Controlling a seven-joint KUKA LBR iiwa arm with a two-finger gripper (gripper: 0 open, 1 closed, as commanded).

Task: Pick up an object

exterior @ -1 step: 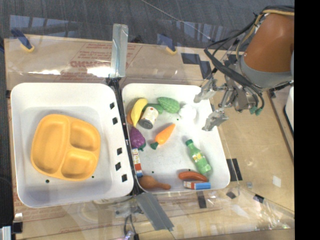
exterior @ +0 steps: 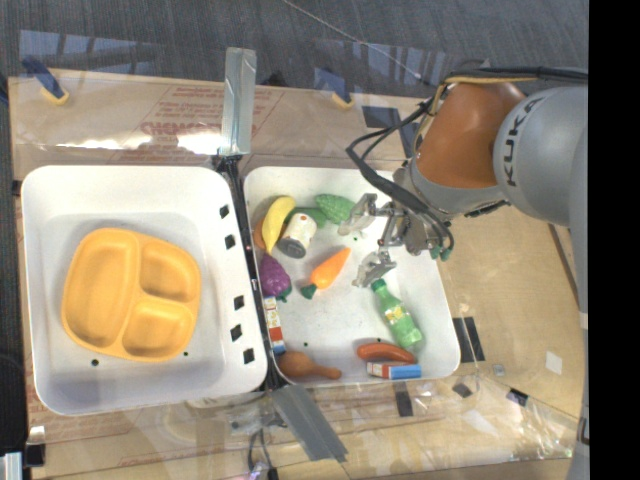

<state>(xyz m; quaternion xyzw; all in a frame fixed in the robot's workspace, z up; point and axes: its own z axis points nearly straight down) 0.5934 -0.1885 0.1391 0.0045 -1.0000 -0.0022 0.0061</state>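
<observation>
The gripper is positioned over the right bin, with its fingers spread apart and nothing between them. The carrot lies just left of the lower finger, close to its tip. The green bottle lies just below the fingers, its cap end nearest them. The green vegetable sits just left of the upper finger. Farther left are the small can, the banana and the purple eggplant. Well below the fingers, near the bin's front wall, lie the red pepper, the small box and the drumstick. The yellow tray rests in the left bin, well apart.
</observation>
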